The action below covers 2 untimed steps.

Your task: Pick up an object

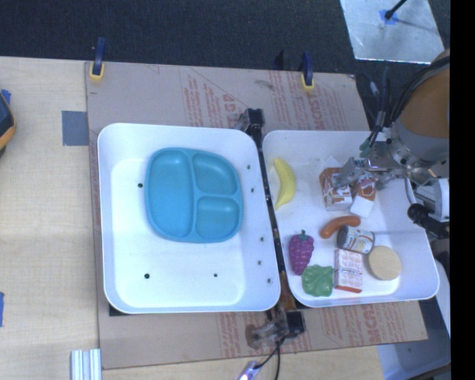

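The right bin (424, 291) holds a yellow banana (283, 183), a brown carton (333, 190), a small red and white pack (364, 198), an orange-red sausage (340, 226), a purple grape bunch (301, 251), a green leafy piece (318, 280), a small can (359, 241), a red and white box (348, 271) and a round tan biscuit (384, 263). My gripper (360, 171) reaches in from the right and hangs at the bin's upper middle, right above the brown carton and the red and white pack. Whether it touches them is unclear.
The left bin (119, 275) carries a blue divided plate (194, 194). A black clamp (254, 120) sits between the bins at the back and another (279, 328) at the front. The grey arm with its orange band (424, 105) fills the right bin's upper right corner.
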Motion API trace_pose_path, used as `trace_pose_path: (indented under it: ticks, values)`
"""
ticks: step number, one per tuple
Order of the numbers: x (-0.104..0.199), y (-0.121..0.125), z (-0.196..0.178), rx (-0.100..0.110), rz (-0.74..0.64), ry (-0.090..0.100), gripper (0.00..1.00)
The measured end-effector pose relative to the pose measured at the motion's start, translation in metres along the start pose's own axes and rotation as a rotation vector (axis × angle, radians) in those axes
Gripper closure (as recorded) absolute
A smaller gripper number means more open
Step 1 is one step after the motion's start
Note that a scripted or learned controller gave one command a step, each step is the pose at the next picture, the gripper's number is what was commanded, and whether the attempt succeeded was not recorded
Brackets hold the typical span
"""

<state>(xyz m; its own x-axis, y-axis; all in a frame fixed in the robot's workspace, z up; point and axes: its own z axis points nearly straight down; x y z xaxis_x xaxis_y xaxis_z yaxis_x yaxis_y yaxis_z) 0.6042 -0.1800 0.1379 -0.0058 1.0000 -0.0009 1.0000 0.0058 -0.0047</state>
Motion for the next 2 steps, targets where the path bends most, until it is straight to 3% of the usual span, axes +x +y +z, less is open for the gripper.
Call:
trace_pose_path:
  ticks: [1,2]
  values:
    - [0.011,0.042,0.028,-0.023,-0.001,-0.009,0.0]
    - [0.071,0.045,0.045,-0.001,-0.001,0.0,0.0]
